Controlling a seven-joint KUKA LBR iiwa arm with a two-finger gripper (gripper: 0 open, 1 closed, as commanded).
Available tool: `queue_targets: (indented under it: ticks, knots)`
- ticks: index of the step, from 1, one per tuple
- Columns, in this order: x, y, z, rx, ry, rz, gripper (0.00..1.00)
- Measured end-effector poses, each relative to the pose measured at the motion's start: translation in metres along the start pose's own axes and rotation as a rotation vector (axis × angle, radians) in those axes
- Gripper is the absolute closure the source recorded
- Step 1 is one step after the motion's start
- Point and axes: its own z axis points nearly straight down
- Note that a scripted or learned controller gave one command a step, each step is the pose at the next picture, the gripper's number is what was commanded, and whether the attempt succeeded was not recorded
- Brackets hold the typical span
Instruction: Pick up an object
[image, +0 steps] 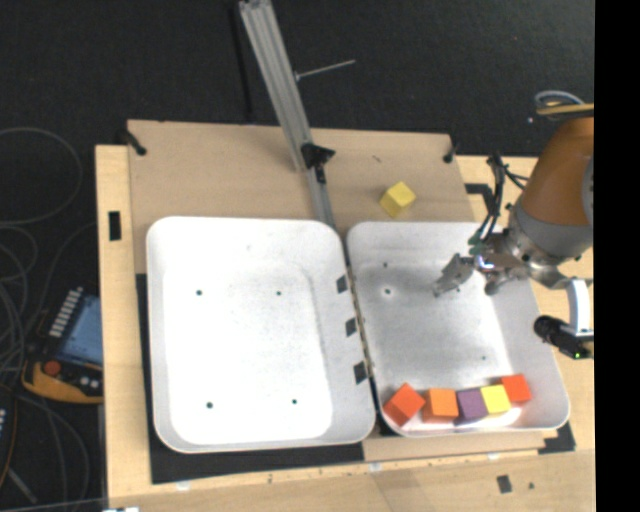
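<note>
The grey arm with its orange band is reaching in from the right, and the gripper (470, 272) is hanging over the upper right part of the right bin (420, 330). Its two fingers are standing apart, one pointing toward the lower left and the other sitting closer to the wrist, and nothing is sitting between them.

Well below the gripper, along the bin's near wall, five small blocks are lying in a tight row, each touching its neighbour. Farthest to the gripper's lower left, a red-orange cube (405, 402) is sitting turned a little, corner forward. Next to it an orange cube (441, 403) is resting, then a purple cube (470, 404), then a yellow cube (495, 400), and a red cube (516, 389) is ending the row almost straight below the gripper.

Above and to the left of the gripper, outside both bins, a lone yellow block (397, 198) is lying on the bare wooden bench (230, 170). Far to the gripper's left, the left bin (245, 330) is lying beside the right one.
</note>
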Motion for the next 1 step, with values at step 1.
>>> queue_targets:
  ticks: [1]
  knots:
    - [0.0743,-0.036,0.0087,0.009,0.005,-0.008,0.0]
